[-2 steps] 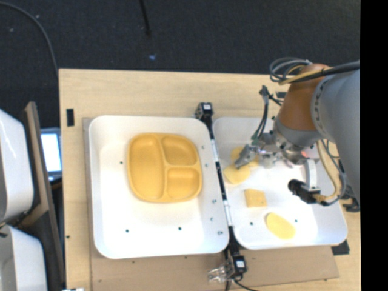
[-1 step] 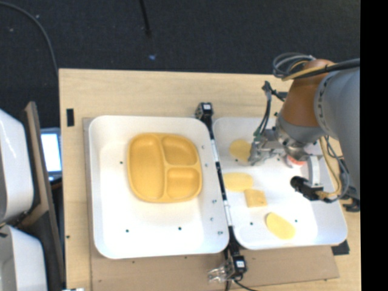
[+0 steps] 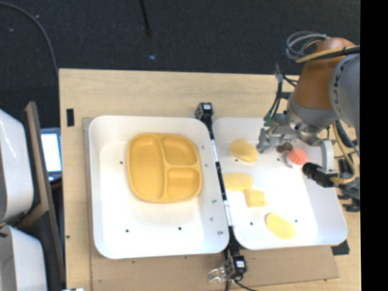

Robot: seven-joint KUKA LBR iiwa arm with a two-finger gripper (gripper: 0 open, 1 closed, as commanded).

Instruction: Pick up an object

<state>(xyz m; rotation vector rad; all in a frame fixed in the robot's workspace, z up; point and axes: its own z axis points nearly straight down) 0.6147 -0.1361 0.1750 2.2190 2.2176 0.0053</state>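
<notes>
Supporting both white bins, the table (image 3: 73, 96) lay under the arm (image 3: 321, 83). The left bin (image 3: 103, 235) held a yellow divided plate (image 3: 164, 167). The right bin (image 3: 321, 223) held four yellow pieces and a pink object (image 3: 296, 156). The tool (image 3: 274, 139) hovered just beside the pink object; its grip state could not be determined.
</notes>
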